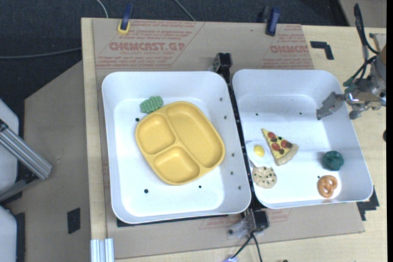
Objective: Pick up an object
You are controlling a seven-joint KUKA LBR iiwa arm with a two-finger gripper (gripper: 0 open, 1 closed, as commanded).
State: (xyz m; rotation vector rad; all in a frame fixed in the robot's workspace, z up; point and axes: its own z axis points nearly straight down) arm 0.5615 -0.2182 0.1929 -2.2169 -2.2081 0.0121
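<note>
The gripper [334, 106], its grip impossible to tell, hangs over the right bin's [295, 86] far right edge, well apart from the pizza slice [279, 145].

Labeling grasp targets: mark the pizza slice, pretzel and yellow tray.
pizza slice [278, 145], camera view, middle of the topping.
pretzel [327, 185], camera view, centre of the twist.
yellow tray [195, 129], camera view, floor of its largest compartment.

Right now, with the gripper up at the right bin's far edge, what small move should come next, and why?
Probably bring the gripper toward the near side of the right white bin and over the dark green round toy. It sits closest, apart from the pretzel-shaped toy, and nothing is between the fingers yet.
</note>
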